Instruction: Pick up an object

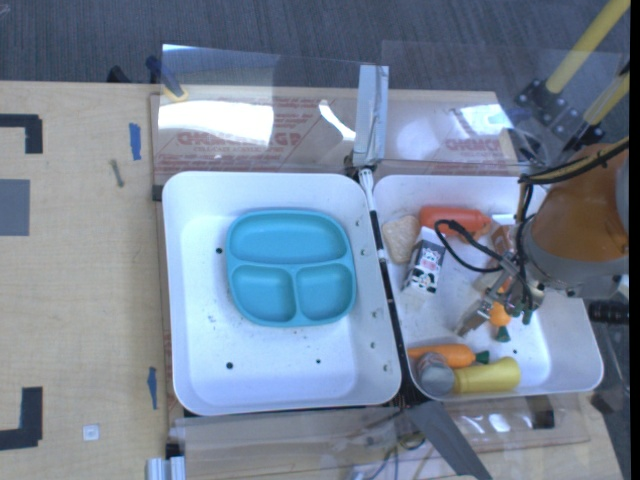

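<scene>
Orange carrot [448,354] beside yellow bottle [490,375]; pincer [492,313] above.

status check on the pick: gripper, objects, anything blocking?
Gripper low in the right bin, fingers unclear. Nothing seen held. Orange carrot, yellow bottle, small carton lie loose nearby. Black cable draped across the bin.

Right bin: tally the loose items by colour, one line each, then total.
In the right bin, by what is visible:
Orange: 2, orange item at back, carrot-like piece
Yellow: 1, yellow piece
Beige: 1, beige lump
White: 1, white carton
Grey: 1, grey round item
Total: 6
</scene>
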